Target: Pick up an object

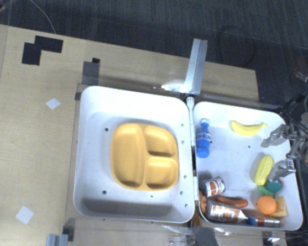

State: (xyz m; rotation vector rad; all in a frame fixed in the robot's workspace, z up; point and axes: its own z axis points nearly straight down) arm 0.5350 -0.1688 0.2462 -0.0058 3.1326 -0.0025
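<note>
My gripper (279, 153) hangs over the right side of the right bin (227, 115), open, with nothing between its fingers. One fingertip (273, 137) is just right of a yellow banana (247, 128). The other fingertip (282, 168) sits beside an ear of corn (263, 169). Below the corn lie a teal object (273, 188), an orange ball (267, 205) and a tan block (282, 207). A blue bottle (203, 138) lies along the bin's left wall. At the front are a small can (213, 186), a red sausage (233, 202) and a larger can on its side (226, 214).
The left bin (93, 140) holds a yellow divided tray (143, 155). A metal post (196, 66) stands behind the seam between the bins. The wooden bench (25, 131) stretches to the left, with black marks at its back corner.
</note>
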